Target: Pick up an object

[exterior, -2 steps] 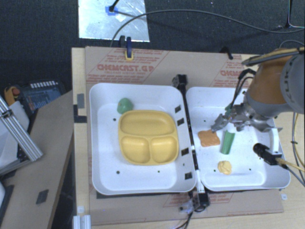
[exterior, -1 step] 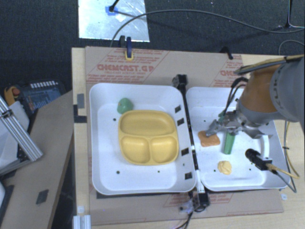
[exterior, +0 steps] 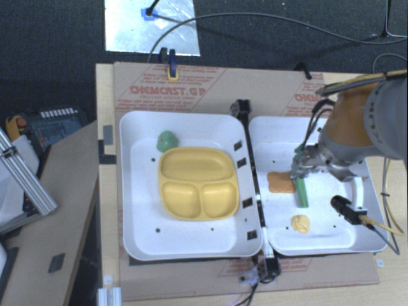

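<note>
In the right bin (exterior: 280, 131) lie a flat orange-brown piece (exterior: 279, 183), a green stick-shaped object (exterior: 301, 192) and a small yellow lump (exterior: 300, 223). My gripper (exterior: 299, 173) hangs low over the right bin, right at the top end of the green stick and beside the orange piece. The wrist hides the contact between gripper and stick. In the left bin (exterior: 137, 171) a yellow divided tray (exterior: 197, 183) sits in the middle, with a small green ball-like object (exterior: 167, 140) at its upper left corner.
A black divider (exterior: 250, 164) runs between the two bins. The bins rest on a cardboard sheet (exterior: 210, 85). A shiny metal plate (exterior: 152, 16) lies on the dark floor behind, and cables trail across the back.
</note>
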Motion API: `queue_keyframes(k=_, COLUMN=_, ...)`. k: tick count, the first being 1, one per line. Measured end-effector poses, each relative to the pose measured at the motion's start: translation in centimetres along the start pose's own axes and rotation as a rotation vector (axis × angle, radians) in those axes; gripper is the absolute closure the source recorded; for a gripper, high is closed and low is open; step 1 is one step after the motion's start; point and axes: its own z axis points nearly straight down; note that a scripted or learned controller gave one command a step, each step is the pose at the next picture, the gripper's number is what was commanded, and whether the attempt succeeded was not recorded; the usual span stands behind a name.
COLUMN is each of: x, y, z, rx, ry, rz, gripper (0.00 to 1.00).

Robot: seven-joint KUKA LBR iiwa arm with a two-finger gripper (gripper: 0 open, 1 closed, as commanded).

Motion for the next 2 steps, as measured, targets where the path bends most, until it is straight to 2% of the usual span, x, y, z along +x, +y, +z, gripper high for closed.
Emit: queue_keyframes(k=2, x=-1.1, y=1.2, z=-11.8, rx=0.004, ry=0.002, rz=-0.003, gripper=1.0)
